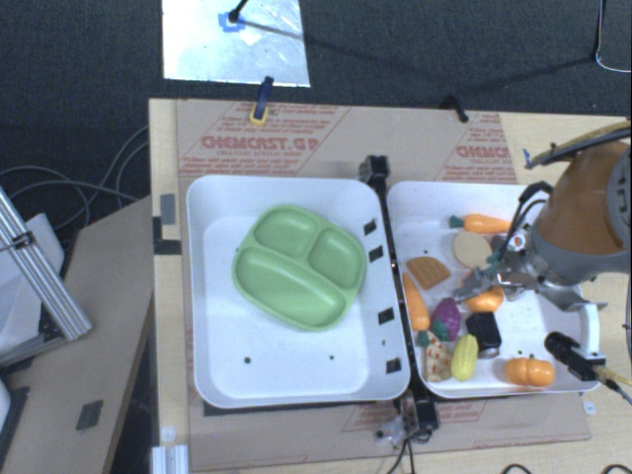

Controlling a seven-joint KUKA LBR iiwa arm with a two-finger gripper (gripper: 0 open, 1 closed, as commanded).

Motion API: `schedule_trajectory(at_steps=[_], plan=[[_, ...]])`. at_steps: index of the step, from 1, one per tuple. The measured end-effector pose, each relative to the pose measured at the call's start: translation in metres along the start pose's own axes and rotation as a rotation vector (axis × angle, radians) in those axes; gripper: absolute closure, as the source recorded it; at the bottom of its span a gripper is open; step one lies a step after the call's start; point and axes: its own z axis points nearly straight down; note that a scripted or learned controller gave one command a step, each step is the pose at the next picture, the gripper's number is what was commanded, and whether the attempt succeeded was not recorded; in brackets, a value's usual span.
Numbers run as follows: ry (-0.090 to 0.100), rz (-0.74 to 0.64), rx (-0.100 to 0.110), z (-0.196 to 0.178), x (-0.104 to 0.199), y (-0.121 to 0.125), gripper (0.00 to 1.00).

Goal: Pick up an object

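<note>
Over the right bin (415, 197), crowded with toy food, the gripper (481, 286) hangs above its middle, whether open I cannot tell, while the left bin (212, 265) holds a green plate (298, 267).

The bench (326, 131) has a brown top printed with red lettering. Two shallow white bins sit directly on it, side by side and touching along a black central divider (387, 284). The left bin (212, 363) lies toward the bench's left half, the right bin (415, 205) toward its right edge. Near the far edge of the bench, just beyond the left bin, lies a small blue-and-yellow object (263, 102).
</note>
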Motion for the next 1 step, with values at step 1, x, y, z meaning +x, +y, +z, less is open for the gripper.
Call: schedule_trajectory(at_steps=[1], plan=[[0.001, 0.001, 0.001, -0.0086, 0.0, 0.0001, 1.0]])
